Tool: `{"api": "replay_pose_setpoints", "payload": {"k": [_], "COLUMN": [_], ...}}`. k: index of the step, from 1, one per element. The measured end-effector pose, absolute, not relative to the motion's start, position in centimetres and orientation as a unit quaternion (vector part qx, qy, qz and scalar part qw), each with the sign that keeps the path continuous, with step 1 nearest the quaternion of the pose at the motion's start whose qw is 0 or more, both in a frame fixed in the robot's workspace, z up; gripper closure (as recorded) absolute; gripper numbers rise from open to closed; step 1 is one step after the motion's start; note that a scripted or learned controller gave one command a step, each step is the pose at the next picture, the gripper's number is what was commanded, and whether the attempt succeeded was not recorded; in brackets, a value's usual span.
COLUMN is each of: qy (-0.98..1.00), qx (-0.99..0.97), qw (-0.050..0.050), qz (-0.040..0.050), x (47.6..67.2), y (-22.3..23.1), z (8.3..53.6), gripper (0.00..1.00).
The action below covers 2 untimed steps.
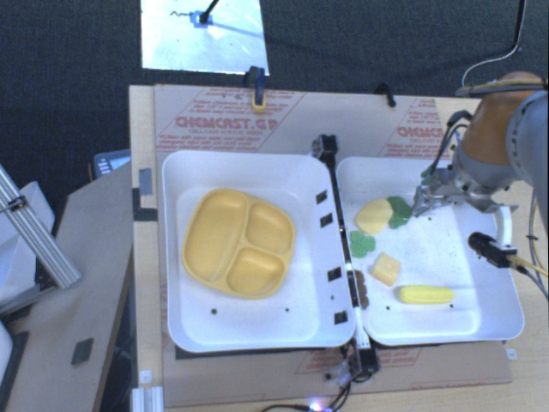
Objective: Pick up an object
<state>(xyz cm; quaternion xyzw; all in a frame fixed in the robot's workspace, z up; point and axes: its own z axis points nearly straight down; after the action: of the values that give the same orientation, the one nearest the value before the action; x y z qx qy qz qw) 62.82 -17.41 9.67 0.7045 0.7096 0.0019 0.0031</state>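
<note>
**Closing in, nothing lifted yet**

Reaching low into the right bin (493, 312), the gripper (420, 202) sits just beside the dark green piece (399, 210), which looks like the likely target, though that's a guess. Green piece lies on the bin floor, touching the pale yellow rounded piece (372, 216). Whether the tool is spread or closed: can't tell, the tips are too small and dark against the wrist. No obj visibly clamped, so I judge the pick as not done; grasp and lift both remain.

Right bin contents, relative to the green piece: a lighter green bit (362, 244) below-left of it near the divider, a yellow block (385, 269) below, and a yellow corn-like piece (426, 295) further below toward the front wall.

Left bin (184, 174), across the divider from the green piece, holds one yellow divided tray (239, 242) w/ three compartments, nothing seen in them.
</note>
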Motion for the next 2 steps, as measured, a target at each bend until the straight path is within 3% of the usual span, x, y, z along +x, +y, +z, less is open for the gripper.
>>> {"api": "replay_pose_setpoints", "payload": {"k": [1, 2], "qy": [0.710, 0.711], "qx": [0.704, 0.704], "qw": [0.003, 0.004], "qz": [0.0015, 0.0026], "x": [62.8, 62.9], "y": [-17.4, -17.4], "z": [9.6, 10.8], "gripper": [0.00, 1.00]}}
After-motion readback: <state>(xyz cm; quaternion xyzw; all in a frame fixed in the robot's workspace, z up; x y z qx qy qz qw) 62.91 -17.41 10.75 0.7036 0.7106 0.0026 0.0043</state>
